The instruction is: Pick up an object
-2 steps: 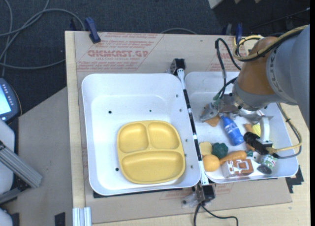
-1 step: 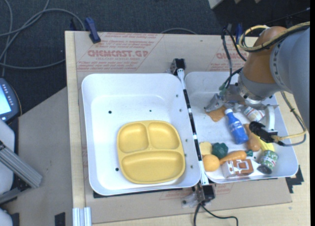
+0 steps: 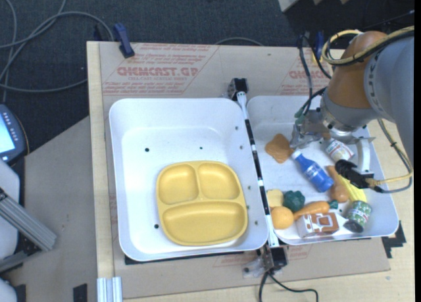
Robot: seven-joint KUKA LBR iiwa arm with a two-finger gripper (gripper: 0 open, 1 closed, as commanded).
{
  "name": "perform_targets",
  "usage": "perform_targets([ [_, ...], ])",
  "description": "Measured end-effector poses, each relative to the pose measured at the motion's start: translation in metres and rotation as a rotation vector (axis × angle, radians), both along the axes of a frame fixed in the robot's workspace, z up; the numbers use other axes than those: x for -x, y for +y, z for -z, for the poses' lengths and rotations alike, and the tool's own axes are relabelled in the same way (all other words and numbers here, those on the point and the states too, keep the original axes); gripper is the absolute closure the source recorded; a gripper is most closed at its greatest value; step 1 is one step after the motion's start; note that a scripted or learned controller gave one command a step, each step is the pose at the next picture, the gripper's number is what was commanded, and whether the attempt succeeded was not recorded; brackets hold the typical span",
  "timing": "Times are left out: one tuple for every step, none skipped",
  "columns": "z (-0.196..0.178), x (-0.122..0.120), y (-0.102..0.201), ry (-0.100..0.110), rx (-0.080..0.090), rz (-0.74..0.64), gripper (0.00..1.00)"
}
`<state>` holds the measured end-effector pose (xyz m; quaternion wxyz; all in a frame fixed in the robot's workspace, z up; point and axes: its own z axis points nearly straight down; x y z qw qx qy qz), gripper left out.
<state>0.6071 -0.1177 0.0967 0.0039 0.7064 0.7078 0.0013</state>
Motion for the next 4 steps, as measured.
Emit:
perform_targets([
  [0.001,0.0,0.0,0.002,0.0,0.0,0.0],
  [0.013,0.074,0.014,0.015,-0.006,0.004,0.0],
  [0.012,0.026,0.02,0.002,-0.002,-0.001,0.0],
  [0.013,0.102,0.018,0.014,-0.005,0.005,0.0],
])
